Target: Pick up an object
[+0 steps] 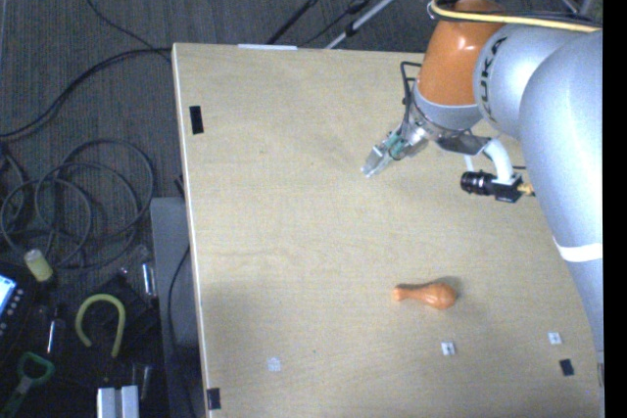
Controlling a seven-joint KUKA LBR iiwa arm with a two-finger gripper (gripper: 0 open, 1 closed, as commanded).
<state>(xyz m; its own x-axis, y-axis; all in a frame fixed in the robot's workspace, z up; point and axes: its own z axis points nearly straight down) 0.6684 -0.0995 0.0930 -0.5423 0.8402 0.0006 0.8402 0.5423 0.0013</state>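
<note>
An orange pear-shaped object [428,294] lies on its side on the tan bench top [284,240], its narrow neck pointing left. My gripper [377,162] hangs over the middle of the bench, well above and behind the orange object and apart from it. Its tip points down and to the left. Nothing shows between its fingers. The grey arm with the orange band [458,54] reaches in from the upper right.
Small dark markers sit on the bench at its left edge [197,119] and near the front right corner [565,367]. Cables, a green hook tool [98,320] and stand legs lie on the carpet beyond the bench's left and far edges.
</note>
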